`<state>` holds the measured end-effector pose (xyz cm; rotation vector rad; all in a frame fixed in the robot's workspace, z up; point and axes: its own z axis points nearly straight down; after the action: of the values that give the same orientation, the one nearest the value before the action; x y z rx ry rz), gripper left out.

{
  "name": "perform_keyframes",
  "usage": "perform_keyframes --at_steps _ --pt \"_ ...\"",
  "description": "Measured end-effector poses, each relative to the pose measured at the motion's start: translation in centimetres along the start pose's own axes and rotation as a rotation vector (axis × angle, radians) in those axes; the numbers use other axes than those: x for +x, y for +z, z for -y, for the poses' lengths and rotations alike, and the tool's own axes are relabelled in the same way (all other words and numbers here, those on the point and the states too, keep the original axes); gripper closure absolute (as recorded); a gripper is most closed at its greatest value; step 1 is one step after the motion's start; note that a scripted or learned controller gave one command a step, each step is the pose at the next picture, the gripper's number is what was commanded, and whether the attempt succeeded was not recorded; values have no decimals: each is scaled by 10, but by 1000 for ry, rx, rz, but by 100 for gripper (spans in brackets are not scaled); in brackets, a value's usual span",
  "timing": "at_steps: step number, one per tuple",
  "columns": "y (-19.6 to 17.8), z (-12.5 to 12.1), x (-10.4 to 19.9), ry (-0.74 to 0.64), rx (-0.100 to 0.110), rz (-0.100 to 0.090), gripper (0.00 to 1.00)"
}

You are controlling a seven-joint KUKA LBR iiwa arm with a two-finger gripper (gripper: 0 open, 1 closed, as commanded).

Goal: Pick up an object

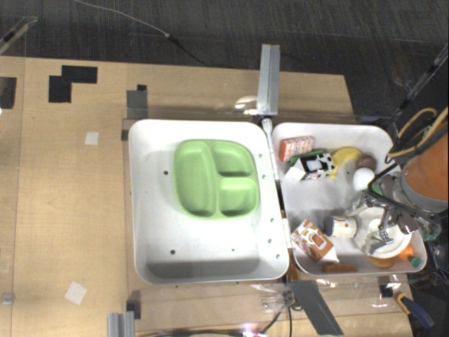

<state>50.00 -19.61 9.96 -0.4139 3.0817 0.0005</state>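
Objects for picking lie crowded in the right-hand shallow white bin, which we take as our landmark. Against its far wall we see a small red-and-white printed packet, and just beside that a black-and-white cow-patterned carton lying on its side. Next along the far side come a yellow banana-shaped toy and a brownish ball, with a white egg-shaped ball just nearer than them. Toward the bin's near wall an orange-and-white printed box lies tilted, a thin brown stick-like piece rests along the near edge, and a small white cup-like piece sits near the middle. In the bin's near right corner we make out a white bowl with an orange rim piece and a small green bit beside it. Our two-finger gripper is down in that corner, over the white bowl, below the grey arm with its orange band. The metal parts there are too cluttered for us to tell whether it is spread or closed, or whether anything sits between its tips. To the left of the landmark bin, touching it along the shared edge, the left-hand shallow white bin holds a light green sectioned plastic tray, lying flat toward that bin's far side.
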Motion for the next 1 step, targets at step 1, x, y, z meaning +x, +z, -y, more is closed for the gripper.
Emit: perform_keyframes --at_steps 1 --pt "5 -55 -28 -104 8 -10 0"
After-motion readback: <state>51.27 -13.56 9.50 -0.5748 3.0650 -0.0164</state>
